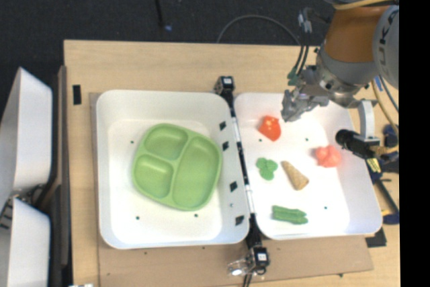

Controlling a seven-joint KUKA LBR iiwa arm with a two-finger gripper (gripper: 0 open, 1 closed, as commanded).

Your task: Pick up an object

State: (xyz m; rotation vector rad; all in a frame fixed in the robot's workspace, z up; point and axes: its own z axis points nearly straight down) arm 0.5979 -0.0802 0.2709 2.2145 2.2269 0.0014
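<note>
In the right bin [349,212] lie several small toy foods: a red-orange piece [270,128] at the upper left, a pink one [328,156] at the right, a green broccoli-like piece [267,168], a tan cone [295,175] and a green pod [289,214] near the front. My gripper [293,109] hangs above the bin's back part, just right of and above the red-orange piece, apart from it. Nothing shows between its fingers.
The left bin [114,218] holds a green divided plate [177,166]. A black divider with clips [236,158] runs between the bins. A black bracket [353,142] juts in at the right bin's right rim. Cables hang behind the arm.
</note>
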